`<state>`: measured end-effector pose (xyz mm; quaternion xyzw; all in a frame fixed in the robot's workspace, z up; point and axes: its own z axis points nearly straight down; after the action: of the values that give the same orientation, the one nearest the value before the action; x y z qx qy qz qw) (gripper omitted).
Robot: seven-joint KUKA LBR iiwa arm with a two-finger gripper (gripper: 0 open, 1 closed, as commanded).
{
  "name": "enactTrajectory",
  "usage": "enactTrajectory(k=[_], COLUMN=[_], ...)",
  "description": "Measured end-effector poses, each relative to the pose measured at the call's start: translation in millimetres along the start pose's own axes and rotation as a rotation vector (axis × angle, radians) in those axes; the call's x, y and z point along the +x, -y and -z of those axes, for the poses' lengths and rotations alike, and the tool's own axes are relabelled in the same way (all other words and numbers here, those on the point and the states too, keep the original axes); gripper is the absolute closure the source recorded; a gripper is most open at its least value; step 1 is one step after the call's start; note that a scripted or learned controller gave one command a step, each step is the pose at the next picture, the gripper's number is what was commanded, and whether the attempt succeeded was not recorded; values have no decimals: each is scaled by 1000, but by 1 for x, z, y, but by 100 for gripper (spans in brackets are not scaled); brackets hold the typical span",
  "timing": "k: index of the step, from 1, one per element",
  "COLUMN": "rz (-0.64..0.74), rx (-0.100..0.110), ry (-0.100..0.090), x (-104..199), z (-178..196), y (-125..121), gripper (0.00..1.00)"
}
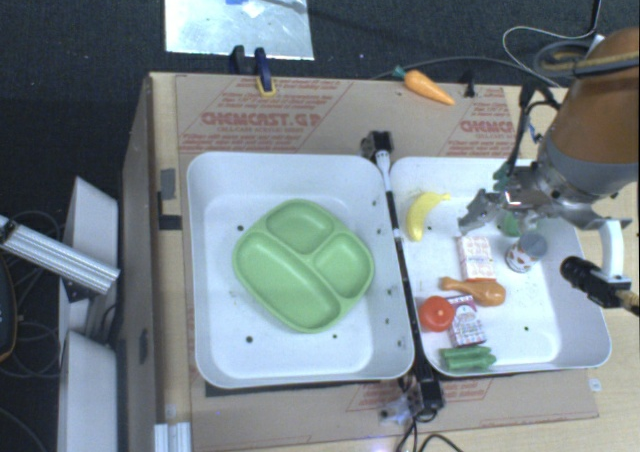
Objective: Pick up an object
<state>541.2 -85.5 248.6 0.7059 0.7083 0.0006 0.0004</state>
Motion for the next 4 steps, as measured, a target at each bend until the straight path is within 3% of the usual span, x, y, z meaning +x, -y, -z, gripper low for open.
enactTrajectory(k=[1,2,3,4], rz=[-3,-1,5,-1], rx=[5,7,32,16], ry=[0,3,-4,2], x=[-49,-11,-20,-107], z=[-142,-161,-164,-166], y=[-38,-102,-123,-123], gripper=[0,0,0,0])
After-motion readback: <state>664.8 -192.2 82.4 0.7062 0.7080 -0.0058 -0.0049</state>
